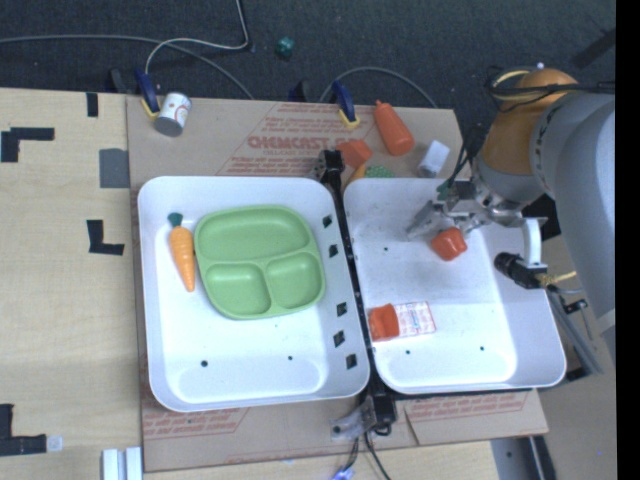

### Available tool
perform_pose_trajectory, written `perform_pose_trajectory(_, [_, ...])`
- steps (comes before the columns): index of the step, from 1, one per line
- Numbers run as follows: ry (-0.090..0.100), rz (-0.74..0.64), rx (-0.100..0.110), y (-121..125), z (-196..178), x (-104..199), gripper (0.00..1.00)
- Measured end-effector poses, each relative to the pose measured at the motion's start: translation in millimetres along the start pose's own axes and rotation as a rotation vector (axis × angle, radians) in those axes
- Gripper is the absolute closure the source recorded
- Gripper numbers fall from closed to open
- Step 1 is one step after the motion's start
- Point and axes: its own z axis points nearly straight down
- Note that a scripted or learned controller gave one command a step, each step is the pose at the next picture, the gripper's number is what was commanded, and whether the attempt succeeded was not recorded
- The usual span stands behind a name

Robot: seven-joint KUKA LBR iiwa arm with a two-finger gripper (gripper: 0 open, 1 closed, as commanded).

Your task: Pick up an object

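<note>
Over the right bin (520, 363) our hand (447, 220) sits low, touching a small red object (450, 244); can't tell if it's gripping. We're mid-grasp, approx. Next: secure hold, then lift. Left bin (160, 348) w/ green plate (260, 260), carrot (182, 255).

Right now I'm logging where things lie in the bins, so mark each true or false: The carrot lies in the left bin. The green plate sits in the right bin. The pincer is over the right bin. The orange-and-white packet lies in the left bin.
1. The carrot lies in the left bin. True.
2. The green plate sits in the right bin. False: it sits in the left bin.
3. The pincer is over the right bin. True.
4. The orange-and-white packet lies in the left bin. False: it lies in the right bin.
</note>
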Motion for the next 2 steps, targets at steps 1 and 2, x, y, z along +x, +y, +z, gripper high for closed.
perform_pose_trajectory(1, [-0.001, 0.0, 0.0, -31, 0, 33, 0.0])
perform_pose_trajectory(2, [-0.001, -0.001, -0.002, -30, -11, 33, 1.0])
